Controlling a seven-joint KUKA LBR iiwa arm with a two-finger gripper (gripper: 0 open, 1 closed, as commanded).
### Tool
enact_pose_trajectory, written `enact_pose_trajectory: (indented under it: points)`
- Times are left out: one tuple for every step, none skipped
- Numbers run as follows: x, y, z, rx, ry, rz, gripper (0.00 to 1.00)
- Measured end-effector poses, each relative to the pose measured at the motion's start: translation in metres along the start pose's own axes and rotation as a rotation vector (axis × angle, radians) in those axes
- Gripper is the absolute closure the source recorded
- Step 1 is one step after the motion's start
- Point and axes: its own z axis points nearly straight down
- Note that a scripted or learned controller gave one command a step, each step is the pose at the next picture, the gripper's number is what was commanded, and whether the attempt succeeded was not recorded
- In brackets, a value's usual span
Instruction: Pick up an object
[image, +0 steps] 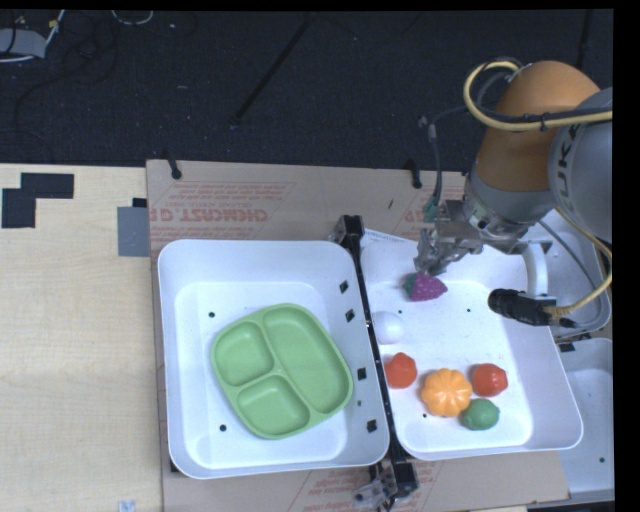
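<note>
Hand (432, 262) hangs over the far part of the right bin (545, 420), reaching in from the right, its tip just above a small purple toy (427, 288). From this angle I cannot tell whether the hand is open or closed, nor whether it touches the toy. The purple toy lies on the bin floor near the far left corner, close to the divider between the two bins.

Nearer the camera in the same bin, a small white ball (387, 325) sits just beside the divider. Below it lies a red-orange round piece (401, 370). To its right is an orange pumpkin (446, 391), with a red tomato (489, 379) close by and a green round piece (481, 414) just beside the pumpkin's near right side.

The left bin (185, 300) holds a green divided plate (281, 370), lying flat and turned at a slant, with three compartments. Both bins rest on a brown board on the pale tabletop (70, 350).
</note>
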Motion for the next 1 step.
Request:
enact_pose_trajectory:
  points:
    - [0.0487,0.0009,-0.0060,-0.002,-0.001,0.000,1.00]
